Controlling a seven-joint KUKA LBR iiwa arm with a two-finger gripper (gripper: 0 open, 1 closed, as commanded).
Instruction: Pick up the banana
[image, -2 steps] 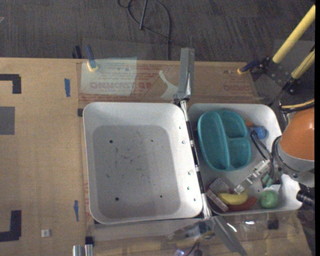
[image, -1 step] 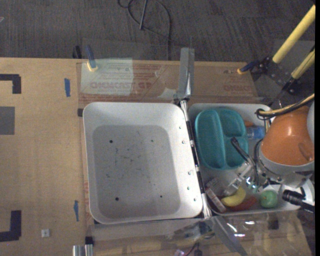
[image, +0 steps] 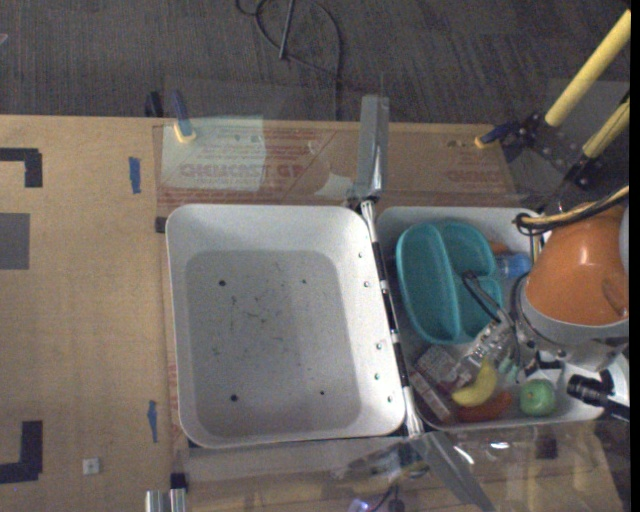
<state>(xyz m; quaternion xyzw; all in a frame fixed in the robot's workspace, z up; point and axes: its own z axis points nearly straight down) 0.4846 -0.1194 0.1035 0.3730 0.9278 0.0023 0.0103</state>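
Arm over the right bin, banana at its near edge

The bench (image: 80, 330) is the largest thing in view, a tan surface with black corner marks and bits of blue tape. On it sit two shallow white bins side by side. The left bin (image: 190, 250) shows a grey, speckled floor with a few dark dots. The right bin (image: 392, 225) is crowded with objects, and much of its right half lies under the arm.

The arm (image: 575, 285) comes in from the right, its orange band broad and rounded above a grey wrist ring, with a yellow and black cable looping over the top of it. Behind it, at the upper right, stand yellow rods on a dark mount.

Inside the right bin, a teal two-part container (image: 440, 275) fills the far half. Nearer the camera lies a small packet (image: 437, 365) with pale lettering, just left of the fruit.

The gripper (image: 490, 345) reaches down and to the left from the wrist, its metal parts close above the banana (image: 476, 388). Whether its fingers are open, closed or gripping anything cannot be told from this angle.

The banana lies near the front wall of the right bin, curved, resting on a red object (image: 487, 407). A green apple (image: 538, 397) sits just to its right, close by the wrist
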